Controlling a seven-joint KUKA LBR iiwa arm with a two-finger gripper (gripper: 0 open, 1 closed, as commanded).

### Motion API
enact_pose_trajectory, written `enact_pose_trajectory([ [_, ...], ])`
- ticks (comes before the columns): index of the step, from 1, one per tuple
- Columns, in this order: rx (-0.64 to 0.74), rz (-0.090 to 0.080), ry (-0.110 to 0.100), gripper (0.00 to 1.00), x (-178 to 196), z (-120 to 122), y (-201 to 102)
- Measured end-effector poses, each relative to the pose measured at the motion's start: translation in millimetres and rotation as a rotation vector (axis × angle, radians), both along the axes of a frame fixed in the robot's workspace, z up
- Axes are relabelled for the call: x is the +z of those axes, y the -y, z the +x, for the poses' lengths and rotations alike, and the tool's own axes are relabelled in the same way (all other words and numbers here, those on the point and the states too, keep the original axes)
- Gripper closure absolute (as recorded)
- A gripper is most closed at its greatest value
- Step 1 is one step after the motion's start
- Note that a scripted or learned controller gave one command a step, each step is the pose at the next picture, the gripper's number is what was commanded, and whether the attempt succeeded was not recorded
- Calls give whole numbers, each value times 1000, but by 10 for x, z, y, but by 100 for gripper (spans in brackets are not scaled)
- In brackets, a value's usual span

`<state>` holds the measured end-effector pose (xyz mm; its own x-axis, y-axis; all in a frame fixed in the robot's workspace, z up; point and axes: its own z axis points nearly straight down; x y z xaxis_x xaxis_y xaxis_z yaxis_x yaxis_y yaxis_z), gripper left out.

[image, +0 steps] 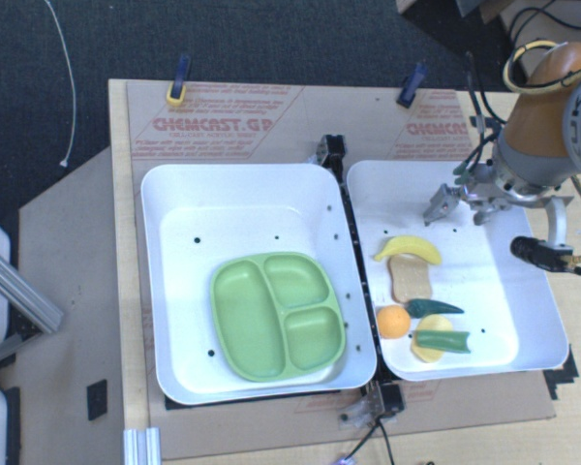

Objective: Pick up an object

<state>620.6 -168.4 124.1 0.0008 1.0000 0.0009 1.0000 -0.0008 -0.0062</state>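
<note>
The right bin (pixel 523 318) holds several toy foods. A yellow banana (pixel 408 249) lies near its left wall, with a tan bread slice (pixel 410 280) just below it. Further toward the front sit an orange (pixel 393 322), a dark green pepper (pixel 434 307) and a yellow piece with a green strip (pixel 440 342). My gripper (pixel 459 210) hangs over the back of this bin, up and to the right of the banana. Its two fingers are spread open and hold nothing.
The left bin (pixel 174 211) holds a light green divided plate (pixel 276 313). A black clamp (pixel 332 149) sits at the back where the two bins meet. The grey arm with its orange band (pixel 547 114) comes in from the right. A black part (pixel 537 251) juts out over the right bin's edge.
</note>
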Motion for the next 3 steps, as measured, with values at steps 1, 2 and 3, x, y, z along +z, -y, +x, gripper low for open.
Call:
enact_pose_trajectory([
  [1,1,1,0,0,-423,-10,-7],
  [2,0,-1,7,100,-283,9,-5],
  [3,0,-3,12,100,308,-55,44],
])
